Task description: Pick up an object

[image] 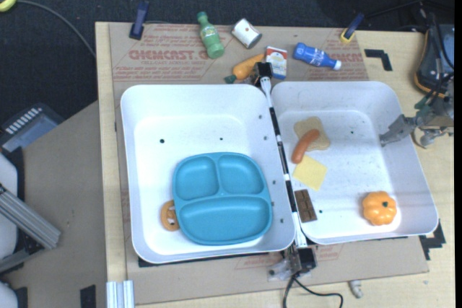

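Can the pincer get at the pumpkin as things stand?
Probably yes. The pincer sits at the right bin's right wall, and the pumpkin lies alone on the bin floor nearer the camera, with nothing on it and bare floor between them.

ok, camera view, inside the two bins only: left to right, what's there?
pretzel → blue tray → sausage → orange pumpkin → gripper at the right bin's right wall.
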Controlling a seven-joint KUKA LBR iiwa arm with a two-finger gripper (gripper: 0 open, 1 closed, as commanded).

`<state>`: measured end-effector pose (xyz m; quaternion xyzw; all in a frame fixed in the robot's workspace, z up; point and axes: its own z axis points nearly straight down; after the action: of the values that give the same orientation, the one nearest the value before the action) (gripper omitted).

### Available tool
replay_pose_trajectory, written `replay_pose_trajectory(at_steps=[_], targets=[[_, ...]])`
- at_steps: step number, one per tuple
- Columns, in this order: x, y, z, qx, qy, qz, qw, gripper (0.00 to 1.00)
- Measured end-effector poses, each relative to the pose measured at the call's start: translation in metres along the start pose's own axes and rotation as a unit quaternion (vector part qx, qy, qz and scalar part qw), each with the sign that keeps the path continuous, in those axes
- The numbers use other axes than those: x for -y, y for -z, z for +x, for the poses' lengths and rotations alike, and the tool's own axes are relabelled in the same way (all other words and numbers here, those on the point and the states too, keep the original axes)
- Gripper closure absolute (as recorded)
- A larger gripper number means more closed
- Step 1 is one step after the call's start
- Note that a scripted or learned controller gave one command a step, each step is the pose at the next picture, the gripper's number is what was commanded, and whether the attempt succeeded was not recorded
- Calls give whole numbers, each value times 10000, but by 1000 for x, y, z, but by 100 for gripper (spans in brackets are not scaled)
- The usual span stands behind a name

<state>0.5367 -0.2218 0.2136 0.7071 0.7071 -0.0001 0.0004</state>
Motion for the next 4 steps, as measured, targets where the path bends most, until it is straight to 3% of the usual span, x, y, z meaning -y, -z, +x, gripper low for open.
replay_pose_trajectory(at_steps=[1, 2, 3, 4], targets=[[-55, -76, 51, -15, 6, 14, 10000, 0], [-74, -78, 114, -6, 5, -4, 10000, 0], [-81, -130, 119, -10, 4, 18, 10000, 0], [-82, -118, 119, -4, 11, -5, 10000, 100]])
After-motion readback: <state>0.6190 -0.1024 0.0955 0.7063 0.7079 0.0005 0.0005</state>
